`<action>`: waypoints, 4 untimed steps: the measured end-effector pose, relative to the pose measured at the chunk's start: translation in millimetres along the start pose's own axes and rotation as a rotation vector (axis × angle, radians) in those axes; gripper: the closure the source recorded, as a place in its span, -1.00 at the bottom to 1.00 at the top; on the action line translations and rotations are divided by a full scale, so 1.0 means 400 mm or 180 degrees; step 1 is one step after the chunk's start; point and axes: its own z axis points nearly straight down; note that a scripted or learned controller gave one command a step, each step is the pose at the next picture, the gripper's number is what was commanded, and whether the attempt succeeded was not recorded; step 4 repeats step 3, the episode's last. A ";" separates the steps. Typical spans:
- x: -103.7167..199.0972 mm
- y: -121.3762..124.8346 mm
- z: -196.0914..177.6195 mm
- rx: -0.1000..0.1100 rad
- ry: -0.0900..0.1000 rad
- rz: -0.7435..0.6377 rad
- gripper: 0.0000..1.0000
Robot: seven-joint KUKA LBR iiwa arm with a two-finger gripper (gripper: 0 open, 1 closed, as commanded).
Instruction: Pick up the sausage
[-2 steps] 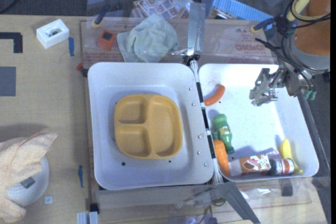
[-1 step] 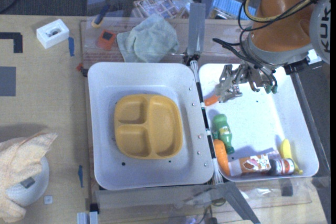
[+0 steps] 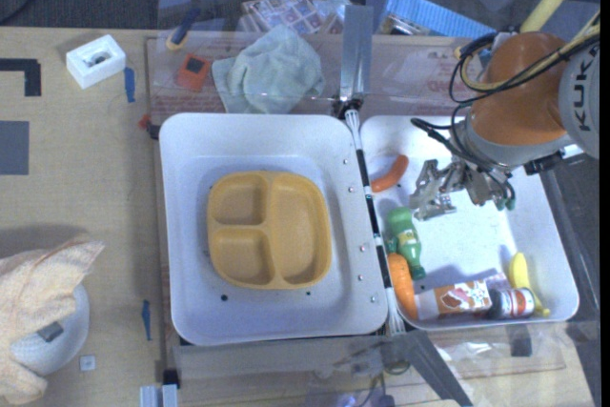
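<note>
The sausage, short and orange-red, lies at the upper left of the right bin, close to the divider. My gripper hangs over the bin's middle, just right of and slightly below the sausage. Its metal fingers point down and left and stand apart, with nothing between them. The sausage lies free, a short gap from the fingertips.
The right bin also holds a green bottle, a carrot, a sauce bottle along the front wall and a small banana. A yellow divided plate sits in the left bin.
</note>
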 end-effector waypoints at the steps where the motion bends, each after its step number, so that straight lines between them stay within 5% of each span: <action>1: -0.137 -0.028 -0.295 0.0002 -0.0016 -0.0218 1.00; 2: -0.106 0.026 -0.376 0.0003 -0.0020 -0.0450 1.00; 4: -0.153 0.076 -0.316 -0.0002 -0.0009 -0.0840 1.00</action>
